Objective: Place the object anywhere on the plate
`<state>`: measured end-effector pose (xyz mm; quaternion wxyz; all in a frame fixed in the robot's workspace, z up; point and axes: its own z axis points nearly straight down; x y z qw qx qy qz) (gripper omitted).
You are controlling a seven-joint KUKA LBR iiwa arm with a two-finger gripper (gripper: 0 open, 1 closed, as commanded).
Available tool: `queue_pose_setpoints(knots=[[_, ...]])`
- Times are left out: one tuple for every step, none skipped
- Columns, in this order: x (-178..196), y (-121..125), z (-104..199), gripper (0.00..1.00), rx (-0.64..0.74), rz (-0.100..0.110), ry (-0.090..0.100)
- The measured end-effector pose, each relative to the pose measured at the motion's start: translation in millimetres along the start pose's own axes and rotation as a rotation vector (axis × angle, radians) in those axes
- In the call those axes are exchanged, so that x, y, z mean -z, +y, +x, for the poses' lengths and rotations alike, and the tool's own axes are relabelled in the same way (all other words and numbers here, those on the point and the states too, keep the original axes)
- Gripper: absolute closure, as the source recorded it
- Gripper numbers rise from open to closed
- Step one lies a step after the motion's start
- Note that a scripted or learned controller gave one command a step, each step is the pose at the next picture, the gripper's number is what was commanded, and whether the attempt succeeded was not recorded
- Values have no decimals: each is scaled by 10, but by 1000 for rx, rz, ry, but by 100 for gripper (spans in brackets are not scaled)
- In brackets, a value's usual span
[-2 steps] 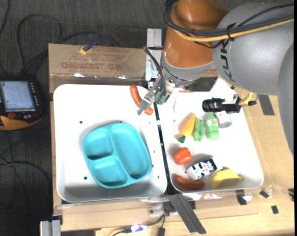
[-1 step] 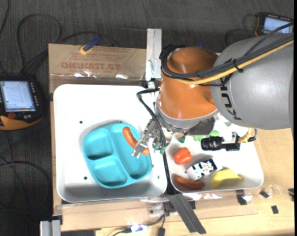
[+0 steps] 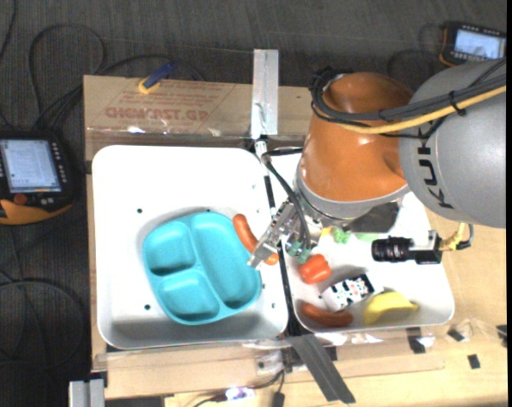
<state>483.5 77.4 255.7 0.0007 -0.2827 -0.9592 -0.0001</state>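
In the left white bin point(image 3: 120, 185), a turquoise plate point(image 3: 198, 265) with three compartments, lying toward the bin's near right part. Just beside the plate's right rim, an orange toy sausage point(image 3: 247, 232), tilted, its lower end at the tip of the tool point(image 3: 264, 251). Hard to tell whether the sausage sits between the fingers or merely touches them; tool state impossible to read from here. Sausage not on the plate, but at its upper right edge, close to the divider between the bins.

Over the right white bin point(image 3: 438, 299), the grey arm point(image 3: 468, 151) with its orange band point(image 3: 353, 138), reaching in from the right and covering much of that bin. Below the wrist, a red-orange pepper-like toy point(image 3: 314, 268), a small green piece point(image 3: 339, 236), a white block with dark marks point(image 3: 347, 290), a yellow banana-like toy point(image 3: 388, 306) and a reddish-brown sausage point(image 3: 326, 315) along the near wall.

Behind the bins, a flat cardboard sheet point(image 3: 167, 108) on the tabletop. On the dark floor at far left, a control pendant point(image 3: 23, 176) with a lit screen.
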Motion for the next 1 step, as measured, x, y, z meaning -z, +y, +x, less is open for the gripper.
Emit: queue_pose_setpoints(knots=[[0, 0, 0, 0, 0, 0, 0]])
